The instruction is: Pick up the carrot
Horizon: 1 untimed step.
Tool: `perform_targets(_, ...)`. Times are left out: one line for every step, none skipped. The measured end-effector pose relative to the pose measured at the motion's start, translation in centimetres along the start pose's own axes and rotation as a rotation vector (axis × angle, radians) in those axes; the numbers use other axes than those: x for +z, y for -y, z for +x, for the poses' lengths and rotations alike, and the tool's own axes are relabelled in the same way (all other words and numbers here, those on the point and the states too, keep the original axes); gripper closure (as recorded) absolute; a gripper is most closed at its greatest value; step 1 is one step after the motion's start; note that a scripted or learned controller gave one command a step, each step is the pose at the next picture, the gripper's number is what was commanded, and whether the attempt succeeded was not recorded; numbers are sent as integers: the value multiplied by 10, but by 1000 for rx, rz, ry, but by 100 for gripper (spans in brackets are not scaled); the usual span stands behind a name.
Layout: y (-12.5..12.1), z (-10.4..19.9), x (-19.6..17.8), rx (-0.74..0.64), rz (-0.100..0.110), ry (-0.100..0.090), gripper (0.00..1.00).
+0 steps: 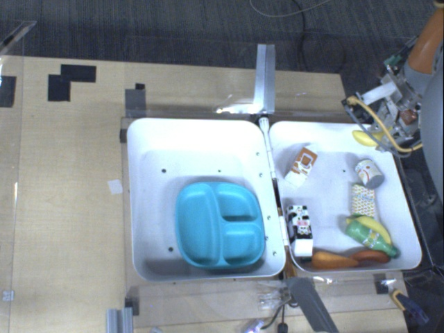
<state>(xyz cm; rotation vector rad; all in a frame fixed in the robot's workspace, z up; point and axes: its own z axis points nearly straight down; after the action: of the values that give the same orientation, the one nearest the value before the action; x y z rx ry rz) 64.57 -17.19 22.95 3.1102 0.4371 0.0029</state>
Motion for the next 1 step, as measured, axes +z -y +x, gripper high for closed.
perform_targets(12, -3, -71, -111, -1, -2, 100)
